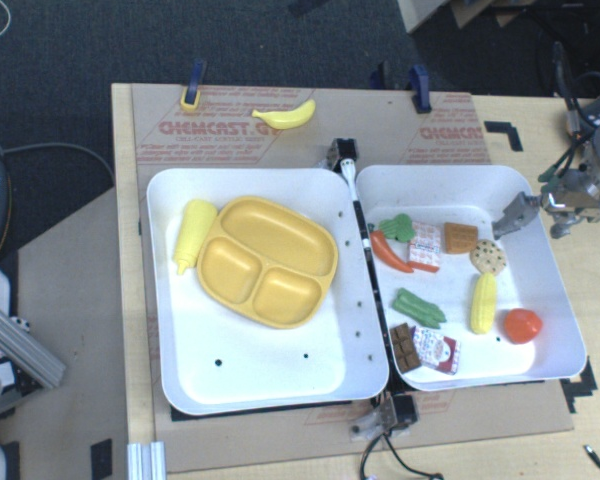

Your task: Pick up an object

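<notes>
The right bin point(550, 268) holds several toy foods: a green leafy piece point(398, 227), an orange carrot point(388, 252), a red-and-white packet point(425, 246), a brown toast slice point(460, 237), a speckled cookie point(488, 257), a yellow corn cob point(483, 302), a red tomato point(521, 325), a green pickle point(418, 308), a chocolate bar point(402, 346) and a second packet point(438, 352). My gripper point(540, 213) hangs over the bin's far right corner, just right of the toast and cookie, with nothing seen held.
The left bin point(180, 358) holds a yellow divided plate point(268, 261) and a yellow mustard bottle point(192, 234). A banana point(285, 116) lies on the board behind the bins. Blue clamps point(418, 86) grip the board's far edge.
</notes>
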Action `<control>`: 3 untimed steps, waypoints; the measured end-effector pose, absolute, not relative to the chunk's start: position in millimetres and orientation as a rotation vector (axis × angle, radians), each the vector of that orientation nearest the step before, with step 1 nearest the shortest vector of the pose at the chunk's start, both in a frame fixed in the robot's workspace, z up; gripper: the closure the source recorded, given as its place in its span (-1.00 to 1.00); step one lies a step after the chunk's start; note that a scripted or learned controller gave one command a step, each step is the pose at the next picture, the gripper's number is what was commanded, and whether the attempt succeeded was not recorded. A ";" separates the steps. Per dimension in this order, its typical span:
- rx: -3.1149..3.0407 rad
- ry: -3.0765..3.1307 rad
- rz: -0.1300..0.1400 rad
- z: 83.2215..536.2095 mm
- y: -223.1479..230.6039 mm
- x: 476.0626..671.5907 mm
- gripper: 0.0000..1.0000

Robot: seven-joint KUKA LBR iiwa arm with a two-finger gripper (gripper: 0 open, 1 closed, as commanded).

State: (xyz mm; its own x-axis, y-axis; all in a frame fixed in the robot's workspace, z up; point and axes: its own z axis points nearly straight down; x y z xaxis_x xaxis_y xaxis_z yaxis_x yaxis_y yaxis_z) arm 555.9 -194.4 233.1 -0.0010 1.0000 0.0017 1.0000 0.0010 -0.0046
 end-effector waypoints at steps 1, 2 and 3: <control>-2.218 -2.218 0.003 190.4 -194.2 557.6 -1.00; -2.217 -2.217 0.004 134.6 -195.5 547.1 -1.00; -2.216 -2.217 0.004 81.1 -194.3 545.9 -1.00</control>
